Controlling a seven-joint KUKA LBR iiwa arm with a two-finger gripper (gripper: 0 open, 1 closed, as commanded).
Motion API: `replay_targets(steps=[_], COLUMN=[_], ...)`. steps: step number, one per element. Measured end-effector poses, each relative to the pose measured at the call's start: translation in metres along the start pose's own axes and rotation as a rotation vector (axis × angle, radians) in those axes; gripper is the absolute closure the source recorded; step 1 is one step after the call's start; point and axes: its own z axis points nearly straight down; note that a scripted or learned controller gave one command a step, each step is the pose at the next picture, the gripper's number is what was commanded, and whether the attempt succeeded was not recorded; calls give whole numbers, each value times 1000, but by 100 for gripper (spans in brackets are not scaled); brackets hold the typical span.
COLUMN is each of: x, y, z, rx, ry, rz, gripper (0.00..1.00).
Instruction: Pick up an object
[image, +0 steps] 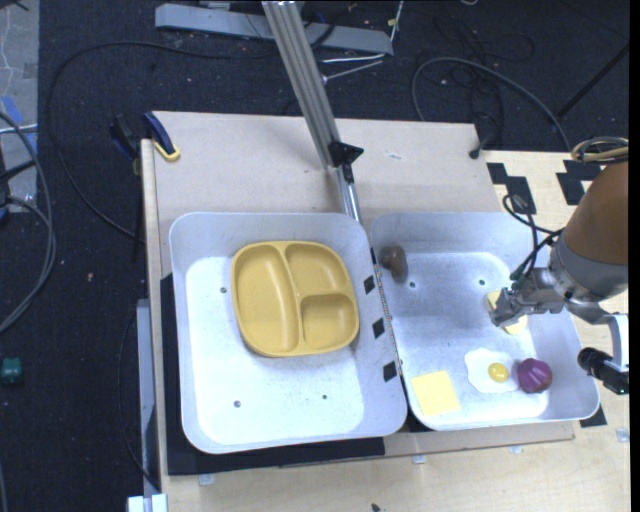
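In the camera view, the grey arm with its orange band is reaching in from three o'clock, and its gripper (508, 308) is hanging low over the right bin (440, 280), right above a small yellow object (514, 324) that is peeking out beneath it. A flat yellow square (435, 392), a glossy fried egg toy (490, 372), a rounded purple piece (533, 375) and a brown lump (395, 261) at eleven o'clock are lying in that matte white bin, while a smooth yellow divided plate (296, 298) is sitting in the left bin (270, 400) on the pale wooden worktop (250, 160).
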Motion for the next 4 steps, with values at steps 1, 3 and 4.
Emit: replay_targets(steps=[1,3,4], x=[6,54,108], y=[10,4,-3], z=[-50,-90,-99], rx=[-3,4,3], ry=[-1,2,2], rz=[-2,-4,-4], gripper=[100,100,100])
